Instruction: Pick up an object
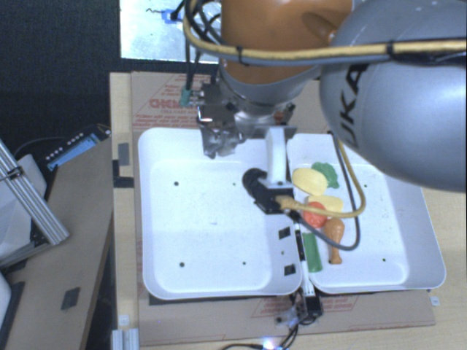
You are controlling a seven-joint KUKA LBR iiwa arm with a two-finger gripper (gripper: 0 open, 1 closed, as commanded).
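A: Progress?

B: Early, by my read. Nothing is lifted. The KUKA arm comes in from 3 o'clock and covers the 12 o'clock part of both bins.

A: Bins?

B: The left bin has a bare floor apart from small dark marks. The right bin holds all the loose stuff, bunched on its 9 o'clock side by the divider.

A: List it, big to small.

B: Yellow toy fruit at 12 o'clock of the bunch, with a green leafy toy touching it at 1 o'clock. A brown drumstick-shaped toy at 6 o'clock. A green stick lies along the divider at 7 o'clock. A red toy sits in the middle, partly under a cable.

A: Gripper?

B: The gripper is over the left bin's 12 o'clock rim, with the bunch away at its 4 o'clock. Spread or clenched, I can't say, because the wrist blocks it. I see no object in it or touching it.

A: Left to do?

B: Likely everything: move to the bunch, descend, grab, lift.
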